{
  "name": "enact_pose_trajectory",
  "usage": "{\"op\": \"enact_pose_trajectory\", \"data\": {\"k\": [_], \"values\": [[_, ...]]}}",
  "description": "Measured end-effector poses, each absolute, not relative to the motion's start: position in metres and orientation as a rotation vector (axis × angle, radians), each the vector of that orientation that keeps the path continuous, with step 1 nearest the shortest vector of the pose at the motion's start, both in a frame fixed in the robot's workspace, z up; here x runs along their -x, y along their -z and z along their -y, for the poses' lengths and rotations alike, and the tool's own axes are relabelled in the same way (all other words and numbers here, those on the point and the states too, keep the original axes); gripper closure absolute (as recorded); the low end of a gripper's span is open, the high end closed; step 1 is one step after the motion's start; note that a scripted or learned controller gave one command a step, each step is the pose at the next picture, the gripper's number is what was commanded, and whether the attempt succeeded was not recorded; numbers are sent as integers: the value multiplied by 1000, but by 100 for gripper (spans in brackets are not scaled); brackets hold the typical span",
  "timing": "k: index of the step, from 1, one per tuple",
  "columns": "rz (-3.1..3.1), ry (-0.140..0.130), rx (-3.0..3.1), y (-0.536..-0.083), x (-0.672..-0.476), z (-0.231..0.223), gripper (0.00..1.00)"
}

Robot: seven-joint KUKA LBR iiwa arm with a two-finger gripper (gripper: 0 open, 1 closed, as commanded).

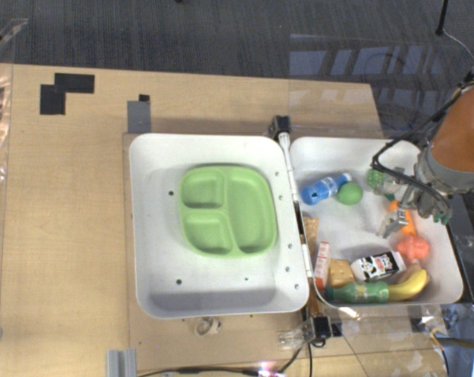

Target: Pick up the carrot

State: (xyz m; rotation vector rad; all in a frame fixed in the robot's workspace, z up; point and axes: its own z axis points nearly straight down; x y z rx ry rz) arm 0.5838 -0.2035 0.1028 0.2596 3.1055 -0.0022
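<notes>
My two-finger claw [395, 223] sits low in the right-hand shallow white bin [331, 160], right side, and I can't tell what state it's in from this slant. The small orange carrot [407, 223] lies just beside the claw tip, touching or nearly so, above a salmon-pink lumpy toy [414, 248]. The green three-compartment plastic plate [225, 210] sits in the left white bin [151, 234], well apart from me.
</notes>
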Motion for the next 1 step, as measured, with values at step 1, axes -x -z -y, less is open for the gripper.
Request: {"op": "enact_pose_trajectory", "data": {"k": [1], "values": [[-3007, -2, -861, -88, -616, 202, 0]]}}
